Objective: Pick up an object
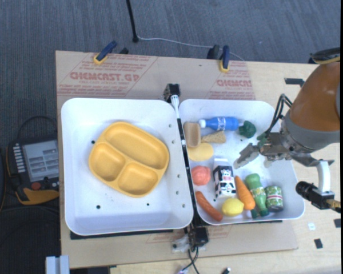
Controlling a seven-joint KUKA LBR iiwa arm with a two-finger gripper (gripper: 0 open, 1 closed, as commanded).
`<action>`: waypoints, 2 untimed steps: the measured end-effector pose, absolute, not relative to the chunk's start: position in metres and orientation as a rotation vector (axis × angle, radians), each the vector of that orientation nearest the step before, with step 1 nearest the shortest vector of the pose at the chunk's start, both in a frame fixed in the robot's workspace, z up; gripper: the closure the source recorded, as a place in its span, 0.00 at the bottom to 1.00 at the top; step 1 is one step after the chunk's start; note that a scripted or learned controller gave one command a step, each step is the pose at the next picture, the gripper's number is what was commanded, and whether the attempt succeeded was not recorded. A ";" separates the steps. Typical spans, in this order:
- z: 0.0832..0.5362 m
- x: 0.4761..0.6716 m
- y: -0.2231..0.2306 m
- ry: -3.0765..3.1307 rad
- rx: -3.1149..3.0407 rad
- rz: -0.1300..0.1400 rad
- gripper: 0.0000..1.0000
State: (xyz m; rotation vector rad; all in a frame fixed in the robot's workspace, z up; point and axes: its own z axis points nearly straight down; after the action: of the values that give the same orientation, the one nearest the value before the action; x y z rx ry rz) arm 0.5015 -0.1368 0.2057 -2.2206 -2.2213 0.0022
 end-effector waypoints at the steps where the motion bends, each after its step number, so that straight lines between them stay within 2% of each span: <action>1: 0.098 0.487 -0.100 -2.225 -2.224 -0.004 0.00; 2: 0.108 0.487 -0.102 -2.224 -2.229 -0.001 1.00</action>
State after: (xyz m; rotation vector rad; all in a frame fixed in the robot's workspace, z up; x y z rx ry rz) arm 0.4870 -0.1024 0.1080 -2.2291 -2.2243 -0.0009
